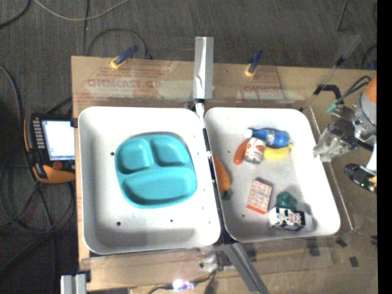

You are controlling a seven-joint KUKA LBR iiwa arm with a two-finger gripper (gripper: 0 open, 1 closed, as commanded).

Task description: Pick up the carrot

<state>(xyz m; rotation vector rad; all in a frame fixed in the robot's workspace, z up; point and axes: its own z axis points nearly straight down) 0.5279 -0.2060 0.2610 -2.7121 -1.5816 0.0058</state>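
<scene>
Well, claw (327,144) sits at right bin's (318,164) right rim holding nothing, opening unclear, so cross well away to the carrot (220,173) lying along that bin's far wall, align jaws across its width, then drop low.

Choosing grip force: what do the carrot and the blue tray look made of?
Carrot: probably moulded plastic toy; smooth, even orange with a small green end. Blue tray: likely hard plastic; uniform turquoise, rounded moulded compartments, soft sheen. Neither can be confirmed by look alone.
</scene>
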